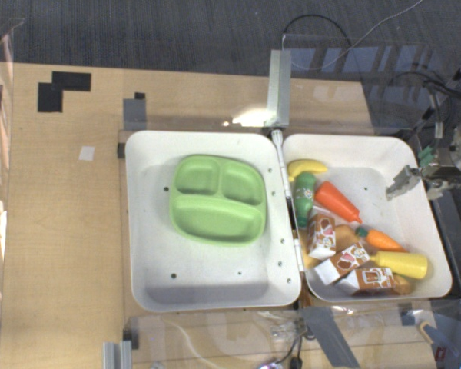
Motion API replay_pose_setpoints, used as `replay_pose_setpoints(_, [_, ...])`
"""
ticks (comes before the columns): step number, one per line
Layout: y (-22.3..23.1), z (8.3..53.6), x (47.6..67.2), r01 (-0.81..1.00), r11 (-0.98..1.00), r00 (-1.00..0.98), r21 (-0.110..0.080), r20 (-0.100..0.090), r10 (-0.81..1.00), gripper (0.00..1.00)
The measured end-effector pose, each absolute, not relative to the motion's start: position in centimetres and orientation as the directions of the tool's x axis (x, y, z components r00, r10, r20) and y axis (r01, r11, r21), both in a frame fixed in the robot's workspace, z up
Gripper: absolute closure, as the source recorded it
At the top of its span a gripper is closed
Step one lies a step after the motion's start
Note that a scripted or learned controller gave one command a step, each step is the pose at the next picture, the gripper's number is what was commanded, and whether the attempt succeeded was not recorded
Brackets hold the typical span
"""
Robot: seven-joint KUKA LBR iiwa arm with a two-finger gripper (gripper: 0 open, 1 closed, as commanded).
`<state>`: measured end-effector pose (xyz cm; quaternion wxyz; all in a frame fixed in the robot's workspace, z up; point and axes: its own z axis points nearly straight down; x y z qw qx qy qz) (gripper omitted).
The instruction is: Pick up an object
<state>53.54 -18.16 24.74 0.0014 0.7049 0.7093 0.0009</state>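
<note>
The left bin (207, 283) holds a green divided plate (217, 198). In the right bin (373, 156), the toy food pile (346, 229) of carrots, banana and cartons crowds its left and lower parts. The gripper (403, 181) hangs near the bin's right edge, well apart from the pile; whether it is spread or pressed together, I cannot tell.

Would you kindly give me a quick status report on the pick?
Gripper over right bin's far right edge, holding nothing. Toy food piled at bin's left and front: carrot, banana. Nothing in the way.

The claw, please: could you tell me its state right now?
Claw: over the right bin's right edge, nothing seen held; open or shut cannot be told.
</note>
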Motion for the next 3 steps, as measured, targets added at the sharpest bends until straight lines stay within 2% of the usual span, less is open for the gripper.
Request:
replay_pose_setpoints(1, [-20.6, 28.7, 50.4, 0.999, 0.049, -0.049, 0.006, -0.003, 0.999, 0.0])
replay_pose_setpoints(2, [-20.5, 24.9, 51.0, 0.992, 0.126, -0.126, 0.004, -0.002, 0.992, 0.0])
replay_pose_setpoints(3, [-15.3, 9.0, 53.6, 1.0, 0.015, -0.015, 0.015, -0.003, 1.0, 0.0])
